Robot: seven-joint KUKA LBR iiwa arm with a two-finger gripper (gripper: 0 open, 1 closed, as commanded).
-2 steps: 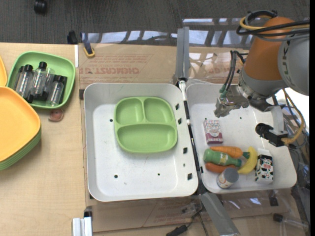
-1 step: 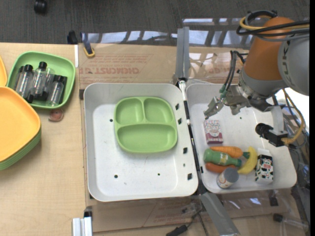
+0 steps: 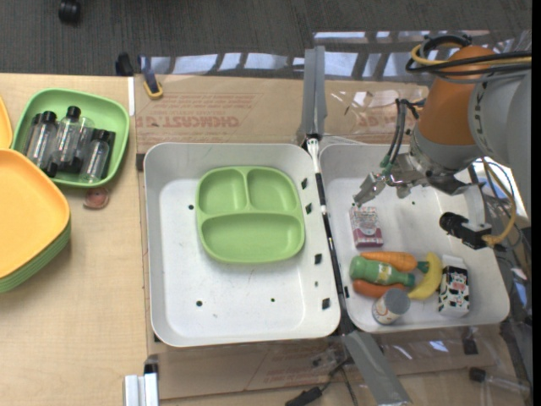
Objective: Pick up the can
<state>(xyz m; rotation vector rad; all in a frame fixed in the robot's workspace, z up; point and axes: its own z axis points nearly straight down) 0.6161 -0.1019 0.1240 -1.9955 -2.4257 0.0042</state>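
The can (image 3: 389, 306) stands upright near the front edge of the right bin (image 3: 486, 315), its pale round top facing the camera. It touches an orange carrot-like toy (image 3: 365, 288) and lies just below a yellow banana (image 3: 427, 278). My gripper (image 3: 385, 189) hovers over the back of the right bin, well behind the can and just above a pink packet (image 3: 366, 225). Its fingers (image 3: 366, 191) are spread open with nothing between them.
A green bottle with an orange end (image 3: 382, 266) and a cow-patterned carton (image 3: 454, 289) crowd the can's corner. The left bin (image 3: 165, 299) holds a green divided plate (image 3: 250, 212). On the bench at left are a green tray of vials (image 3: 71, 138) and stacked orange plates (image 3: 27, 218).
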